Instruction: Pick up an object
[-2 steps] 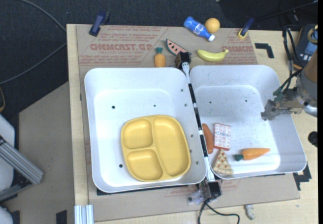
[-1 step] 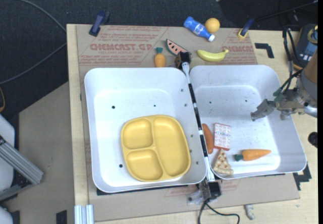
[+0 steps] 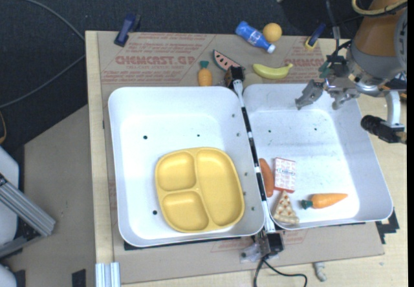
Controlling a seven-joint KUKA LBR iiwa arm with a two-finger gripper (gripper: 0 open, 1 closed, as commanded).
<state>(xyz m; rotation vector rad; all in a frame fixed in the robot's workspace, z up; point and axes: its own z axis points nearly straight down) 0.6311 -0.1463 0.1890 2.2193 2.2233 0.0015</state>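
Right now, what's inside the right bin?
The right bin holds a carrot, a small red-and-white packet, a pizza slice and a hot dog by its left wall. Nothing there looks covered.

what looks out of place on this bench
Several toys lie outside the bins on the board behind them: a banana, a blue bottle, an orange ball, a watermelon slice and a small carrot. The open gripper hovers over the right bin.
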